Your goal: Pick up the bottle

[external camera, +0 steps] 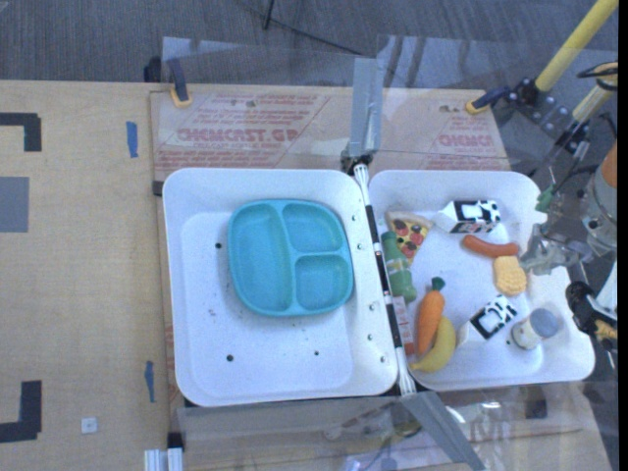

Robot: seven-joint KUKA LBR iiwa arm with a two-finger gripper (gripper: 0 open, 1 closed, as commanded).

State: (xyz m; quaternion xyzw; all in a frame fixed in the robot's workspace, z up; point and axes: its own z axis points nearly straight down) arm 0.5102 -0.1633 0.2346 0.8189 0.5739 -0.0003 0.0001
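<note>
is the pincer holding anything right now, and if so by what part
It cannot be told: the pincer sits at the right bin's right edge, with nothing visibly between its tips. The green bottle lies apart, untouched.

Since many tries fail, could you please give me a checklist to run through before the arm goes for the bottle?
1. Bottle located: ok, green, lying in the right bin along its left wall.
2. Bottle free of the claw: ok, the claw sits at the bin's right edge, far from it.
3. Room around the bottle: not ok, pizza slice touches its top end and the wall hugs its left side.
4. Carrot clear of the bottle: ok, a small gap.
5. Claw opening: cannot tell.
6. Path across the bin: cannot tell, sausage and cookie lie between.
</note>
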